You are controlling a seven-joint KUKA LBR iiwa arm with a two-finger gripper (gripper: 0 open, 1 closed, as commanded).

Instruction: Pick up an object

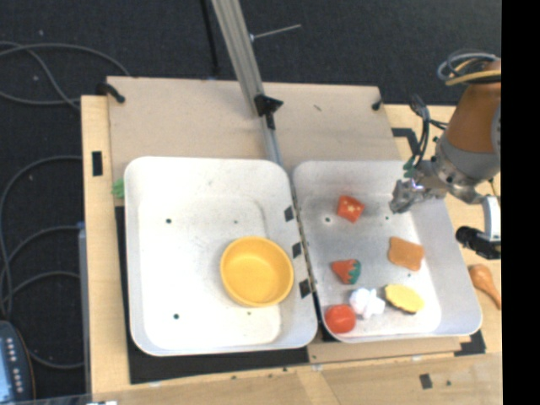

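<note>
- The gripper (403,197) hangs over the right bin (456,310) near its far edge; whether its jaws are apart or together I cannot tell.
- Just left of it lies a small red block (350,209) (blocky, no clear long axis).
- An orange wedge (406,254) sits nearer the camera, long axis left-right.

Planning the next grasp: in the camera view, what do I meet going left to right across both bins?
Yellow bowl → red ball → red block → white lump → yellow piece → gripper. The strawberry-like toy and orange block overlap others in order, so I left them out.
</note>
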